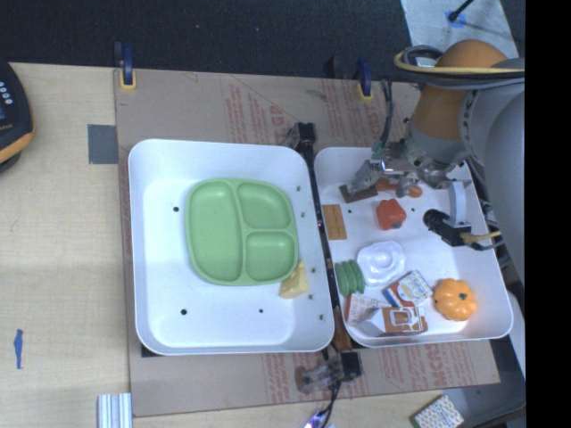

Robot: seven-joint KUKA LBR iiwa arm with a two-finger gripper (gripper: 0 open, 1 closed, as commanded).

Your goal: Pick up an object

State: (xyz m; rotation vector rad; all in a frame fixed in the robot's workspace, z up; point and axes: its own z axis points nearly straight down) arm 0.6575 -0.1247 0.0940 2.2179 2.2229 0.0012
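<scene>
Red block (390, 213) in right bin (500, 328), just below gripper (385, 175).

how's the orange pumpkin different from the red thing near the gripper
The pumpkin is orange and bigger; the red thing is smaller and darker, a blocky lump. The pumpkin sits at the right bin's near right corner, apart from the arm; the red thing lies further back, just below the gripper. The pumpkin has a stem on top; the red thing shows none. Both rest loose in the same bin.
</scene>
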